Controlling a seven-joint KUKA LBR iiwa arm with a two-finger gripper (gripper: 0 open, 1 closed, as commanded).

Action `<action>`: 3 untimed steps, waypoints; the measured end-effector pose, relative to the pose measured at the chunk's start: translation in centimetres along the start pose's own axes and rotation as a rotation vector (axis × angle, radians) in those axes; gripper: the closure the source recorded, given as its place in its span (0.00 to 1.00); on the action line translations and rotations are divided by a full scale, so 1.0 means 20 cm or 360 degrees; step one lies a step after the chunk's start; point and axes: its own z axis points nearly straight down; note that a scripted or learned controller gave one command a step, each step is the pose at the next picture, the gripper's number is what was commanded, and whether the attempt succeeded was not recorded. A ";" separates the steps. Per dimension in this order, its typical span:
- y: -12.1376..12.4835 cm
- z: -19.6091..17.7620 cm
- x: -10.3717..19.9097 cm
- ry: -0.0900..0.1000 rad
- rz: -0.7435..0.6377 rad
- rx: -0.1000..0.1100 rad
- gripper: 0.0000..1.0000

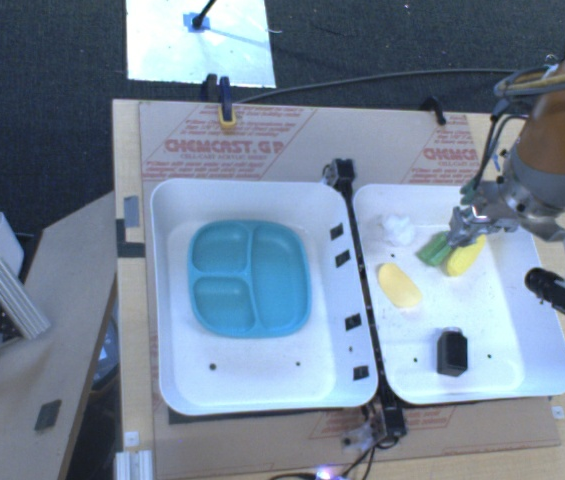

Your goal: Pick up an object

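The gripper (469, 226), grasp state indeterminable, sits low directly over the green object (433, 250) and yellow object (465, 257), evidently positioned for a pick, the pale yellow piece (398, 285) lying just beyond.

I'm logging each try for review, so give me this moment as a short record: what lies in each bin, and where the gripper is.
left bin: blue divided plate
right bin: white lump, pale yellow piece, green piece, yellow piece, black block
gripper: over the right bin's far side, at the green and yellow pieces
grasp: cannot tell from this view
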 end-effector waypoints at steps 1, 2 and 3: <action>0.05 -0.04 0.26 0.0000 0.0001 0.0001 1.00; 0.12 -0.08 0.51 0.0002 -0.0003 0.0000 1.00; 0.18 -0.01 0.75 -0.0001 0.0002 0.0001 1.00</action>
